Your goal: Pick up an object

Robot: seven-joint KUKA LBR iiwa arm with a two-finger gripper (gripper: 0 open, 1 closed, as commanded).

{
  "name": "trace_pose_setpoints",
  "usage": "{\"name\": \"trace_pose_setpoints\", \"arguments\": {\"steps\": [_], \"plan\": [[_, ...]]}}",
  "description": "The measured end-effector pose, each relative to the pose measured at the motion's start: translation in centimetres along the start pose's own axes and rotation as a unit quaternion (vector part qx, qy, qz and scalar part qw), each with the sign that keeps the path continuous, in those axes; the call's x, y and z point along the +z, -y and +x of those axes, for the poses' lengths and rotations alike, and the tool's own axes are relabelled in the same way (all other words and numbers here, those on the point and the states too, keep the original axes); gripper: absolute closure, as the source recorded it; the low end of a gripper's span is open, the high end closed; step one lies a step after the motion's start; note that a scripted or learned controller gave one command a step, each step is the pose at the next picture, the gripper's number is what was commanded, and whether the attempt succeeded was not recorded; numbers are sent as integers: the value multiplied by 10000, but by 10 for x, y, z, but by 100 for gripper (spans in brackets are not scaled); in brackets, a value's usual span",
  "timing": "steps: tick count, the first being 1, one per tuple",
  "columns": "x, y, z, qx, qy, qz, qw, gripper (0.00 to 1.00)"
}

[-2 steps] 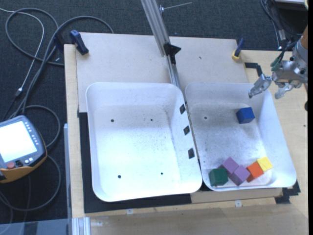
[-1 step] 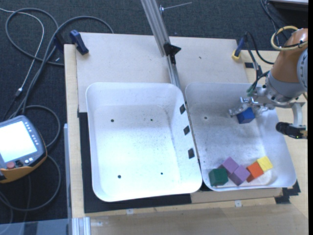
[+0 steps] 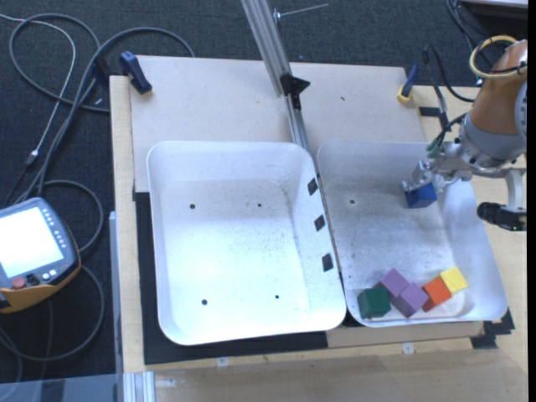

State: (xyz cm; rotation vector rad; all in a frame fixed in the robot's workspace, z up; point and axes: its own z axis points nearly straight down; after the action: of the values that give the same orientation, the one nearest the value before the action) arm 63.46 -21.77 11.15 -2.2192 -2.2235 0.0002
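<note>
A blue cube [image 3: 420, 195] is held at the pincer [image 3: 423, 182] tips; by a shallow grip it could be dropped into the right bin [image 3: 368, 224].

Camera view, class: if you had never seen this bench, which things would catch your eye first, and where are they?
The blue block stands out, sitting at the tip of the gripper over the upper part of the right bin. Next comes the bright cluster in that bin's lower corner: green block, two purple blocks, orange block and yellow block. The left bin is a broad white shape beside it.
</note>
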Motion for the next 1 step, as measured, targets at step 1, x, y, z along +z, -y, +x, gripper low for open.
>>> {"name": "trace_pose_setpoints", "arguments": {"steps": [1], "plan": [[10, 1, 85, -30, -28, 22, 10000, 100]]}}
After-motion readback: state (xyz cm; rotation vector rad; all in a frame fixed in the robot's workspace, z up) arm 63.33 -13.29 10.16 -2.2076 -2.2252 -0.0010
